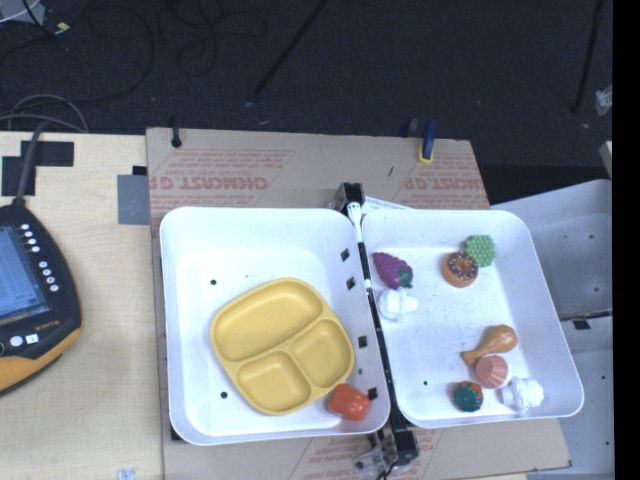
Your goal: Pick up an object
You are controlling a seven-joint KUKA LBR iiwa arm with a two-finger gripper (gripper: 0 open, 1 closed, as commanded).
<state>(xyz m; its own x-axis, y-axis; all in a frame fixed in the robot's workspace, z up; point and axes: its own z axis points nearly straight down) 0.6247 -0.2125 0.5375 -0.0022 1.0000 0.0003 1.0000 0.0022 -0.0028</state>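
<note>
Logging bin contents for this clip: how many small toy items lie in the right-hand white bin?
8: purple grape bunch, white piece, brown donut, green bumpy ball, tan drumstick, pink piece, teal-red piece, white lump. None looks hidden.

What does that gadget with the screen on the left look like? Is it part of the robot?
Probably its hand controller. The gadget has a rounded dark grey body with an orange lower rim, a lit bluish screen, a column of small round buttons and a black cable leading up from its top.
</note>
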